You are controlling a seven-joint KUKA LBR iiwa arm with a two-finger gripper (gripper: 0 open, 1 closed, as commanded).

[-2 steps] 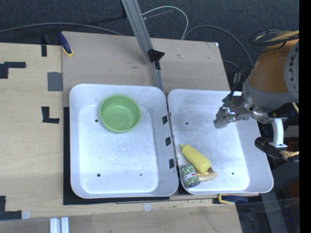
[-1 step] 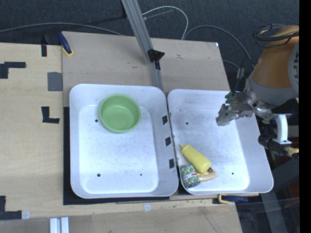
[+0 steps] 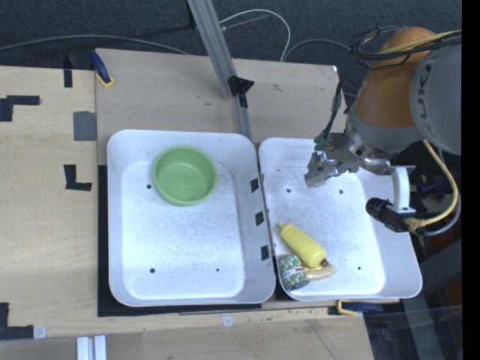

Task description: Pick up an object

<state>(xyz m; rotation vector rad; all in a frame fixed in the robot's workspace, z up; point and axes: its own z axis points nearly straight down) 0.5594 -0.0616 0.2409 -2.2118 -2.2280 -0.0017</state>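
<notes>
Yellow object: we see a yellow, rounded, bottle-shaped plastic item (image 3: 303,245) lying at a slant in the lower left part of the right-hand shallow white bin (image 3: 390,276), low and centre-right in the frame.
Neighbouring items: a small green patterned cylinder-like piece (image 3: 291,271) and a tan, thin curved piece (image 3: 321,274) sit just below the yellow item, touching or nearly touching it; we cannot identify them further.
Gripper: the grey two-finger gripper (image 3: 315,175) sits over the upper part of the right bin, well apart from the yellow item. We see nothing between its fingers, and we cannot tell if they are spread or closed.
Arm: grey with an orange band (image 3: 390,88), entering from the upper right of the frame.
Left bin: a second shallow white bin (image 3: 127,276), holding a light green round plastic bowl (image 3: 185,175), upright, in its upper part.
</notes>
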